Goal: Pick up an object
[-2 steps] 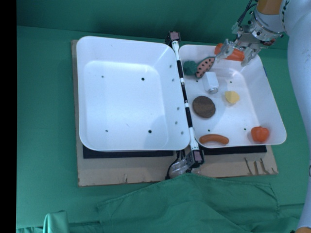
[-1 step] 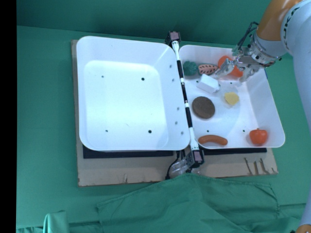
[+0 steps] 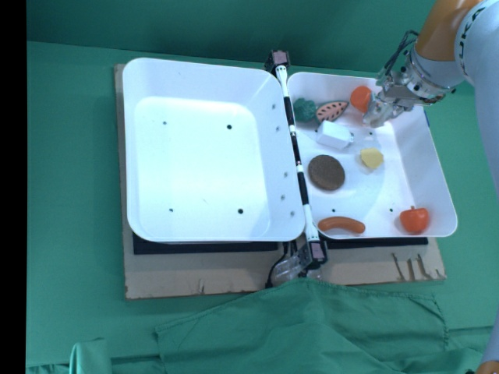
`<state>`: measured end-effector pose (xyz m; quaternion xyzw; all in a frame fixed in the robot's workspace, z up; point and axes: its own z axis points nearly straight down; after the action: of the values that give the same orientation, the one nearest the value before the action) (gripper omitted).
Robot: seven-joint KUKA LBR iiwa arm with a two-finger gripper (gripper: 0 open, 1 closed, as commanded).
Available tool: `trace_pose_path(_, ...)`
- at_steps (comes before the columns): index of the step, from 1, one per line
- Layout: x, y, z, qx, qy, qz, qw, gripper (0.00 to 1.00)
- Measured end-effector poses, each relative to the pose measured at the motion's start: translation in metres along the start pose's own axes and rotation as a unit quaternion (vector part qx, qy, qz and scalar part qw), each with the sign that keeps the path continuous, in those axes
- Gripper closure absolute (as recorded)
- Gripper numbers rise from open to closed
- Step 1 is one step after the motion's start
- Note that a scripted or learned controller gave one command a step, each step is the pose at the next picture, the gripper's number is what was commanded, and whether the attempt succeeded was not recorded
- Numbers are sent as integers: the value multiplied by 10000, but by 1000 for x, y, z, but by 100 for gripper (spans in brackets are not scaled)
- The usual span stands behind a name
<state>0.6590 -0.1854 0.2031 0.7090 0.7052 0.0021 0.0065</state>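
The right bin point(image 3: 437, 185) holds several small items: a green broccoli piece point(image 3: 304, 109), an orange leaf-shaped piece point(image 3: 333, 110), a round orange item point(image 3: 360, 97), a white block point(image 3: 334, 135), a brown disc point(image 3: 326, 172), a yellow piece point(image 3: 372, 159), a sausage point(image 3: 341, 225) and a red tomato-like item point(image 3: 415, 220). My gripper point(image 3: 379, 115) hangs over the bin's far side, just right of the round orange item and above the white block's right end. Nothing shows between its tips.
The left bin point(image 3: 148, 76) stands beside the right one, with a black-and-white divider rail point(image 3: 295, 146) between them. Both rest on cardboard point(image 3: 156, 283) on green cloth. A folded green cloth point(image 3: 312, 326) lies at the front.
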Motion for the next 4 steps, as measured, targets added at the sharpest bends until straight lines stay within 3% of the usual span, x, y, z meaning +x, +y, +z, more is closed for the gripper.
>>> trace_pose_path(1, 0, 0, 0, 6, 0, -1, 10000, 0)
trace_pose_path(2, -1, 1, -13, -25, -13, 13, 10000, 100)
trace_pose_path(3, 2, -12, 17, 20, 4, -10, 10000, 100)
trace_pose_path(4, 2, -11, 16, 23, 9, -12, 10000, 0)
